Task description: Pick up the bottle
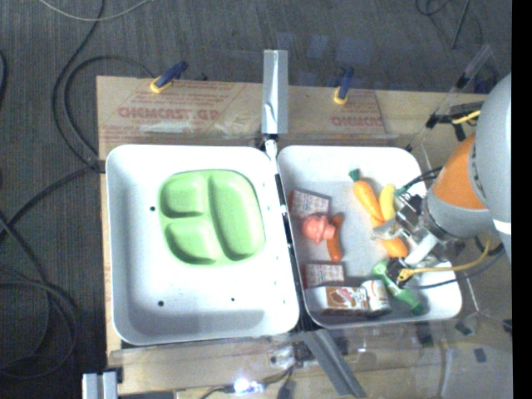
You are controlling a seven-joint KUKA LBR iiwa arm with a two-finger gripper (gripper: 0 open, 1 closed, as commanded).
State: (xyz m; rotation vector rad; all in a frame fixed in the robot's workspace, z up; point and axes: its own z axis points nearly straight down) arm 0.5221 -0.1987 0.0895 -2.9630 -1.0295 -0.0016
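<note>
Because the green bottle (401, 287) lies on its side near the right bin's (332, 160) front right corner, close to the front wall and beside a small carton (353, 297), we judge approach room tight there. We note the gripper (407, 241) low over the bin's right edge, among a carrot (366, 198) and a banana (387, 200), just behind the bottle; whether it is released or clenched we cannot tell. Open floor lies along the back wall, while the left bin (133, 248) carries a green tray (213, 216).
</note>
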